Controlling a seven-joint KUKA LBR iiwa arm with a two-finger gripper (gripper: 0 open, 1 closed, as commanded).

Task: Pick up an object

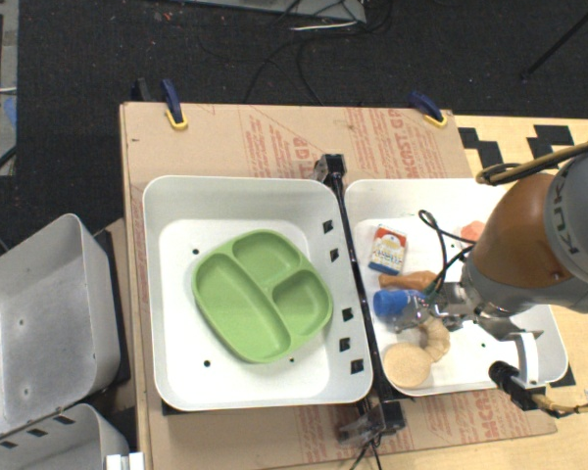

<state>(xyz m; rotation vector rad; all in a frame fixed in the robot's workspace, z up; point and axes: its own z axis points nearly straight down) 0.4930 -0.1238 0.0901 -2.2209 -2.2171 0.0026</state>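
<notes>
Your pincer (423, 313) sits low in the right bin (549, 346); its grip state: cannot tell.
Beside it, a blue object (392, 305); the card box's (388, 250) print is unreadable.

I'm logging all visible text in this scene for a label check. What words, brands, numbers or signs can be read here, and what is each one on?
Red print on the cardboard sheet under the bins: seen reversed or upside down, too faint to read with confidence.
Small red and white carton in the right bin: printing on its face, too small to read.
Arm: pale letters at the frame's edge, cut off, not readable.
No other text is legible.
</notes>
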